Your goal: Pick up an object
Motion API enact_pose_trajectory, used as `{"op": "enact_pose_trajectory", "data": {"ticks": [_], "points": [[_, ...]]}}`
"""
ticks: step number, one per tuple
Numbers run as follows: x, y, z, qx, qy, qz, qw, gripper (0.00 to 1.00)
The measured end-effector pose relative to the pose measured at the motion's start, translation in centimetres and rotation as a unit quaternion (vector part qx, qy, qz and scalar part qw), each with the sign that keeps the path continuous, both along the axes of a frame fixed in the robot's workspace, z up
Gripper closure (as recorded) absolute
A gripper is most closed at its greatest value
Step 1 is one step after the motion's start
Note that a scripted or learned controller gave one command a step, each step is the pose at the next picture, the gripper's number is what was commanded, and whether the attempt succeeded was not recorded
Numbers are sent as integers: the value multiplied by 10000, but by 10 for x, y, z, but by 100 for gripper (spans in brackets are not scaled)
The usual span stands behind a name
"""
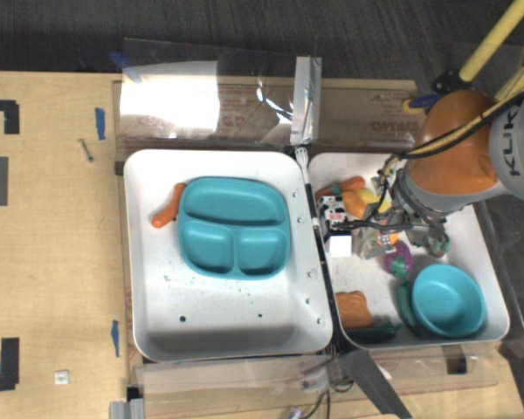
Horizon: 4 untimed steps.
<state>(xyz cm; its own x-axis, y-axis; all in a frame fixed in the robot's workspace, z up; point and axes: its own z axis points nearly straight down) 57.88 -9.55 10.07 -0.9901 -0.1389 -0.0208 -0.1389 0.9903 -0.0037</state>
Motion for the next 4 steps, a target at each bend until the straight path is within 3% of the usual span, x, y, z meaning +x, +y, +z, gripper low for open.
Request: {"op": "enact_pose_trajectory", "data": {"ticks": [1, 2, 3, 4], "points": [[91, -28, 127, -15, 38, 1246, 9922, 100], [90, 30, 146, 7, 55, 556, 9984, 100], [81, 10, 179, -13, 50, 1505, 9886, 100], [90, 57, 179, 4, 61, 913, 9958, 100]]}}
